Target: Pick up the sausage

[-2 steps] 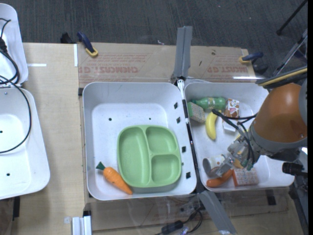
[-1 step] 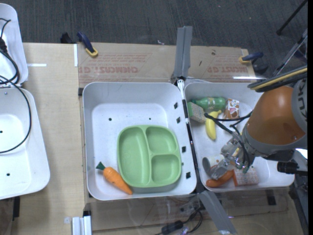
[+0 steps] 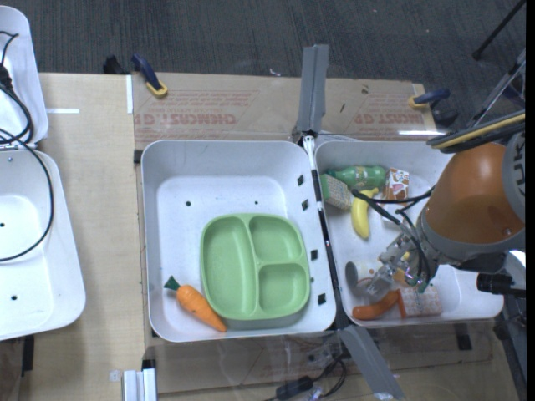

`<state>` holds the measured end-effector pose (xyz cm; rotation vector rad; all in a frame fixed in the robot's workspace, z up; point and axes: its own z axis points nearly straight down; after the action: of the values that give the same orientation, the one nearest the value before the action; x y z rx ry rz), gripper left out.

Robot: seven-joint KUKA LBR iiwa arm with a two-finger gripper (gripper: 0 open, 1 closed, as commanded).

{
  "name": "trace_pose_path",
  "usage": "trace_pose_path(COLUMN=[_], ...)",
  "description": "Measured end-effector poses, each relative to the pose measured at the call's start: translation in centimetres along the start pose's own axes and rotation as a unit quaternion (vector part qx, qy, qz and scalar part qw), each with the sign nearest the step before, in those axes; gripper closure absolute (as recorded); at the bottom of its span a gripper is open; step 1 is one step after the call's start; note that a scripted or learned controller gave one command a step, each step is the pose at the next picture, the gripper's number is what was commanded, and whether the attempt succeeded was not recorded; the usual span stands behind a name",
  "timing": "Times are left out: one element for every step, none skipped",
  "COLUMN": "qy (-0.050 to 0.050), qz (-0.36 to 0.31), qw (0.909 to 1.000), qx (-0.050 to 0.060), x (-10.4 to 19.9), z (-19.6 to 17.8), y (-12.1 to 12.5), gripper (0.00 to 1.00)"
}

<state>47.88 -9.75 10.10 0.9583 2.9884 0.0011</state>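
Note:
The sausage, a short orange-red link, lies at the front of the right bin, close to the front wall. My gripper hangs over that bin just behind and above the sausage, pointing down and to the left. Its grey tip is very near the sausage; whether it touches is unclear. The arm's orange band covers the bin's right part.
A banana, a green bottle and a red-and-white packet lie at the back of the right bin. A pale carton sits right of the sausage. The left bin holds a green divided plate and a carrot.

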Motion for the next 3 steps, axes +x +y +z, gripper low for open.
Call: trace_pose_path(qy=[0.001,0.001,0.002], qz=[0.218,0.202,0.161], qw=[0.9759,0.9793,0.9869], qx=[0.002,0.002,0.003], x=[4.4,9.5,11.9], z=[-9.0,-11.8,-9.8], y=[8.9,13.3,16.4], gripper=[1.0,1.0,1.0])
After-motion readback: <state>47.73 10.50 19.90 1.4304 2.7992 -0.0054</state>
